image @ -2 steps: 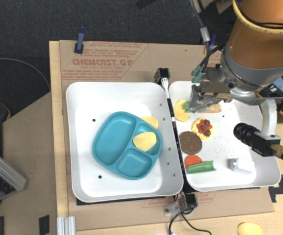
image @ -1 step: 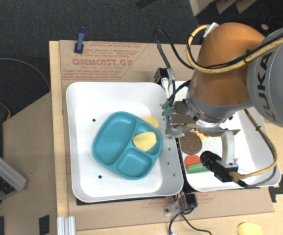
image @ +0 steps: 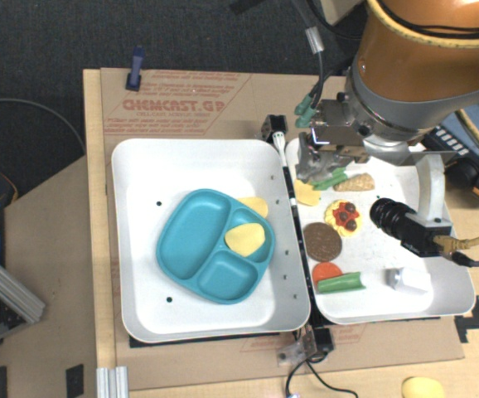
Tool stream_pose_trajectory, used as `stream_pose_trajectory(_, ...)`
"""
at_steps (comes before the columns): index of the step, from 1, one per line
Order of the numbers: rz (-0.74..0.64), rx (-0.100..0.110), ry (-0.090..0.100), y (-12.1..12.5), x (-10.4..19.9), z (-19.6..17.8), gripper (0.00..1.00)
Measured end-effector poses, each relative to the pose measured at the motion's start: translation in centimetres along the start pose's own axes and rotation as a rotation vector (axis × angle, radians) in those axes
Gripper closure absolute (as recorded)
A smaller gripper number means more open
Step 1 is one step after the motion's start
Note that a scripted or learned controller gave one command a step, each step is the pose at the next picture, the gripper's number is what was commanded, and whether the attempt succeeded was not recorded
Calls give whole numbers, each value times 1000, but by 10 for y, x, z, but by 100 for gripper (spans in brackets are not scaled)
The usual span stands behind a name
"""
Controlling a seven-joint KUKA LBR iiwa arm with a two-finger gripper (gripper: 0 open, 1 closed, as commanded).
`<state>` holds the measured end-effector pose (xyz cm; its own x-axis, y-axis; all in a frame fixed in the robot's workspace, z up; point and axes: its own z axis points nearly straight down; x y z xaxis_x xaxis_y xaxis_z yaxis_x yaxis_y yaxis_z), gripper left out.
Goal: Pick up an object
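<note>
Green and slim, the bean-like piece (image: 332, 177) lies at the far left corner of the right bin (image: 438, 301), directly under the gripper (image: 318, 168). Its long axis runs roughly left to right, slightly slanted. Whether the gripper is spread or pressed together cannot be told. A yellow chip (image: 307, 193) sits just nearer.

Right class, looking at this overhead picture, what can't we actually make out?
- Gripper in the camera view: fingertips blurred, the wrist covers them.
- Green object under the gripper: mostly hidden, identity unclear.
- Pale yellow piece behind the blue divided plastic plate: partly hidden.
</note>
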<state>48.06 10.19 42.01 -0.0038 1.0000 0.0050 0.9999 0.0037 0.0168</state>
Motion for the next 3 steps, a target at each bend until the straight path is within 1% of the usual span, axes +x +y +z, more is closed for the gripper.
stream_pose_trajectory(1, 10, 24, -7, 6, -62, 74, 100)
stream_pose_trajectory(2, 6, 13, -6, -2, -72, 54, 100)
stream_pose_trajectory(3, 4, 22, -5, -3, -66, 96, 100)
